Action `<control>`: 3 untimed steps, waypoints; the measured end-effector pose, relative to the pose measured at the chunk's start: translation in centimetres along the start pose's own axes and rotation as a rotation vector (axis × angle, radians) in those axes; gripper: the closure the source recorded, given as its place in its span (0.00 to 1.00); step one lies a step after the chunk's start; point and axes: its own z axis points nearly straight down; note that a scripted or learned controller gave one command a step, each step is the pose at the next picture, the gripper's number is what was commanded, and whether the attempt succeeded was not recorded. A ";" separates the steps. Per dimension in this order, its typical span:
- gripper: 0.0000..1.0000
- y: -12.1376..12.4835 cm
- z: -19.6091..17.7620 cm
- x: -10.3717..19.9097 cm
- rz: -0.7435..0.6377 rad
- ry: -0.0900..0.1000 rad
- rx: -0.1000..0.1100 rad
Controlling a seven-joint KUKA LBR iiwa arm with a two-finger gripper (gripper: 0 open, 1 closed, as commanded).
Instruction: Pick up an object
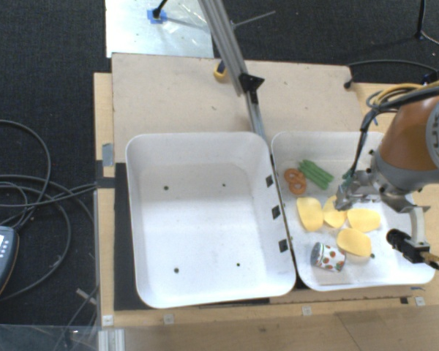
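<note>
The right bin holds several yellow slices, a green piece, an orange ring-shaped piece and a small patterned can lying on its side near the front. My gripper reaches down from the right into the cluster of yellow slices, its tip right at a yellow slice between two others. The wrist body hides the fingertips.
The left bin stands beside the right one, separated by a shared rim with black clips. A grey pole slants across the back of the bench. Cables lie on the floor at left.
</note>
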 end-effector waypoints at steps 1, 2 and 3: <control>1.00 -0.1 -4.4 -0.5 -0.001 -0.001 -0.002; 1.00 0.2 -9.9 -0.5 -0.005 -0.001 -0.004; 1.00 -0.7 -10.5 4.1 -0.009 0.003 0.002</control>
